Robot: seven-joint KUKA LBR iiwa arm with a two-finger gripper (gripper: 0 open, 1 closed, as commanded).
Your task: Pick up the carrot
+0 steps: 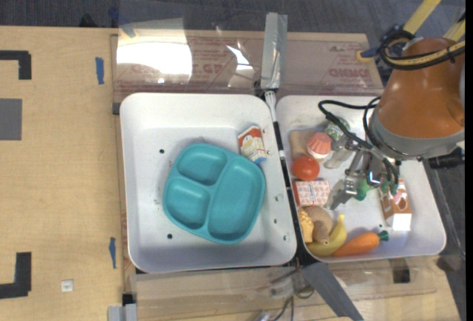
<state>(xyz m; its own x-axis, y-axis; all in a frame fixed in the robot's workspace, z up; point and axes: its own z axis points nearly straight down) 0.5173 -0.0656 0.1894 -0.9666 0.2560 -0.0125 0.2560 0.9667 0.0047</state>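
Note:
The carrot, orange with a small green top pointing right, lies along the front wall of the right bin. Its left end touches a yellow banana. My gripper hangs over the middle of the right bin, above and slightly left of the carrot and well apart from it. It looks open, with the bin floor showing between its metal fingers and nothing held. The orange-banded wrist hides the bin's far right corner.
Around the gripper lie a red tomato, a pink round item, a red-and-white packet, a brown lump and a small carton. The left bin holds a teal divided plate and a small carton.

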